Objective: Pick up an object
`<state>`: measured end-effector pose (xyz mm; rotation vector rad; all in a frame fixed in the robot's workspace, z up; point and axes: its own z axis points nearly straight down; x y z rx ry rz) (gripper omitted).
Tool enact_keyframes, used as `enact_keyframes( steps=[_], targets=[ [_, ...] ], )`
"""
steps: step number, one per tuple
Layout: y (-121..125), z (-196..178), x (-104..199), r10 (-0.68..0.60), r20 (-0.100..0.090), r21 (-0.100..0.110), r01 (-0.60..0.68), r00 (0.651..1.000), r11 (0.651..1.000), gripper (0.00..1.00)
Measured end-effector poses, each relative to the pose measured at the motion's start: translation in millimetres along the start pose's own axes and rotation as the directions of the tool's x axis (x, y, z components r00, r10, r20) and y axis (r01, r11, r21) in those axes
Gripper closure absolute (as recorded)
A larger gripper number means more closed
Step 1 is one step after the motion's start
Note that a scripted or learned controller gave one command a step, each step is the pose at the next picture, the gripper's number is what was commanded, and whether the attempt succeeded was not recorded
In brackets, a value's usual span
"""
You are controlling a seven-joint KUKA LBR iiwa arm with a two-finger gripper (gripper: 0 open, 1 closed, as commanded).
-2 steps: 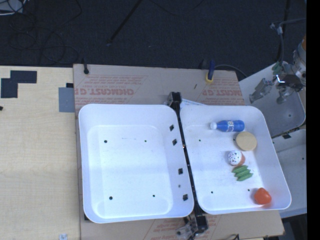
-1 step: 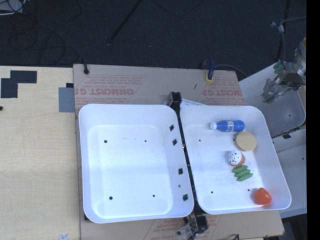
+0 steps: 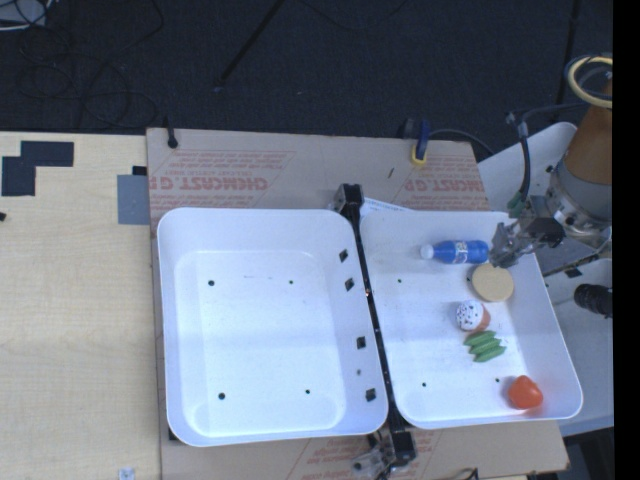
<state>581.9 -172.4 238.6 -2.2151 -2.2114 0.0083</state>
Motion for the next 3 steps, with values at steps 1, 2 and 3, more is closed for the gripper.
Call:
enact_keyframes(
  steps=[1, 2, 3],
  targets=[
    [-78.4, -22.4, 9.7, 0.002, 0.002, -0.006, -0.002, 1.000, 1.000, 1.00],
    [-74.9, -21.3, 9.3, 0.001, 0.003, -0.009, -0.001, 1.000, 1.000, 0.00],
    [-58.2, 113.4, -43.3, 0.001, 0.003, -0.003, -0.001, 1.000, 1.000, 0.00]
  ],
)
